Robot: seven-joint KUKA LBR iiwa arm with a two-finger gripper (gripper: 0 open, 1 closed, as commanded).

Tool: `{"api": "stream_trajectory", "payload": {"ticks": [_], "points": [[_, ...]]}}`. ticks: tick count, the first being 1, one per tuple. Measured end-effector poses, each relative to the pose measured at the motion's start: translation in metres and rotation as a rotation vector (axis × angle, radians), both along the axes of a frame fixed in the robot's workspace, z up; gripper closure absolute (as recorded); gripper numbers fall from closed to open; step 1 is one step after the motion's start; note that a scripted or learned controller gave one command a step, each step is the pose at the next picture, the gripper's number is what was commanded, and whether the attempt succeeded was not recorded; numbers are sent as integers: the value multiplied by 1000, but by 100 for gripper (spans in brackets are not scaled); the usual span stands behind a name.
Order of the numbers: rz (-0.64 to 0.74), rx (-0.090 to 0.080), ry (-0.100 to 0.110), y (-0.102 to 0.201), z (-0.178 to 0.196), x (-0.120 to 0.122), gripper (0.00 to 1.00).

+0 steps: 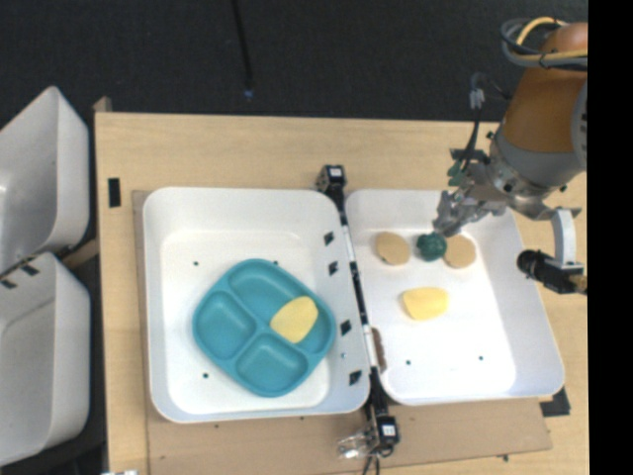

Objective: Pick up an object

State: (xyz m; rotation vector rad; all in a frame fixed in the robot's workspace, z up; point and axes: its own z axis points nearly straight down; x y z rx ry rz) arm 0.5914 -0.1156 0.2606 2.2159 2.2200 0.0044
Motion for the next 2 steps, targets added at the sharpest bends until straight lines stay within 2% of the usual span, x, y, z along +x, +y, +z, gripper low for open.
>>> {"api": "stream_trajectory", "payload": {"ticks": [2], "points": [[3,1,2,98,2,20,100]]}}
